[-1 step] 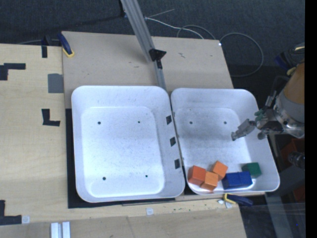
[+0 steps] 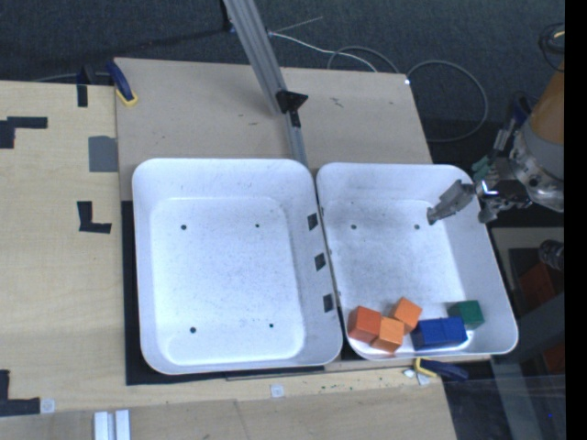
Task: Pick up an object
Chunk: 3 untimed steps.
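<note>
The grey two-finger gripper [image 2: 451,202] hangs over the far right side of the shallow white plastic right-hand bin [image 2: 385,246], well apart from anything to grasp. From here I cannot tell whether it is spread or pressed together; nothing shows between its tips. The objects sit bunched in the bin's near corner: three small orange cubes [image 2: 383,324], a blue rectangular block [image 2: 438,334] just beside them, and a small green cube [image 2: 469,313] by the rim. Best, probably, to travel toward that corner, choose the green cube as it stands clearest, and descend squarely over it.
</note>
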Available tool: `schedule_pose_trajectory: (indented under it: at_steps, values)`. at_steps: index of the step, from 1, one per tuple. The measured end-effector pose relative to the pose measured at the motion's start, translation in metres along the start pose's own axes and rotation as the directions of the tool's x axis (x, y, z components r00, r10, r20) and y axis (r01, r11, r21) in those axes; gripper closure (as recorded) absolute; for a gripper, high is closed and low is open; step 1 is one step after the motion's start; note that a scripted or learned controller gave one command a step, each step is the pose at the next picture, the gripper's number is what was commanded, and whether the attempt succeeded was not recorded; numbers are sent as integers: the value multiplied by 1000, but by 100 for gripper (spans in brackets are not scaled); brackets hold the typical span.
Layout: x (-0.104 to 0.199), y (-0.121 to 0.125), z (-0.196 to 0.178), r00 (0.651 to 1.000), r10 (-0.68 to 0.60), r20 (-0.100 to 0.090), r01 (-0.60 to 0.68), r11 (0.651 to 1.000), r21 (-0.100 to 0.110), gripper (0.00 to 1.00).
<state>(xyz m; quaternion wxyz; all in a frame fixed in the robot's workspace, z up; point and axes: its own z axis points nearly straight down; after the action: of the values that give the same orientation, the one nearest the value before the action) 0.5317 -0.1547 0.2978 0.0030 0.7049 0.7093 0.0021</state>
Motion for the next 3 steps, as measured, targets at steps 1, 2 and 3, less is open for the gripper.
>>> schedule_pose_trajectory:
  at_steps: [1,2,3]
  values:
    - [-9,47,-18,1000,2,1,-2,1000,3,0]
    - [-7,86,-21,1000,4,1,-4,1000,6,0]
    - [8,54,40,1000,6,-2,-6,1000,16,0]
